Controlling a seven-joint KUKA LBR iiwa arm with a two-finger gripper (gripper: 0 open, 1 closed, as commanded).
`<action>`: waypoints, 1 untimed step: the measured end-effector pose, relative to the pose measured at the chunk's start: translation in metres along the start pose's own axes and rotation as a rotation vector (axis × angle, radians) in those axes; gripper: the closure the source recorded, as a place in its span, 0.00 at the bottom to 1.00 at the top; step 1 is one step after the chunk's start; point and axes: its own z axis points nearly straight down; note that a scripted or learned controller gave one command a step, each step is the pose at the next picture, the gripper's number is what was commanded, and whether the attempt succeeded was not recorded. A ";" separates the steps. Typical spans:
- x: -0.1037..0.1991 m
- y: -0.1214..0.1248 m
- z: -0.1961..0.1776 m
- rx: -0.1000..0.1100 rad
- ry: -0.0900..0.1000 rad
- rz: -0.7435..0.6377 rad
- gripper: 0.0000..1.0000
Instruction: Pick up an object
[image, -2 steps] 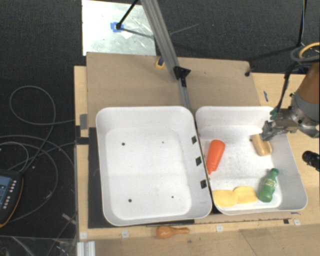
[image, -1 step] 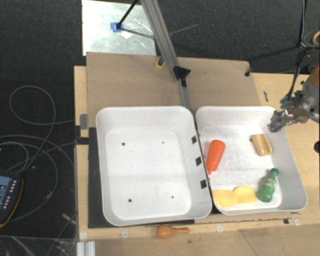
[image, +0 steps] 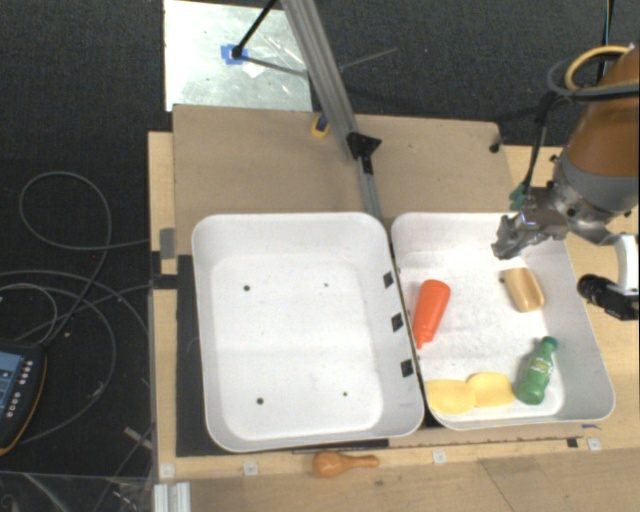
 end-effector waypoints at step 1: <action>0.057 0.013 0.013 0.001 0.000 0.000 1.00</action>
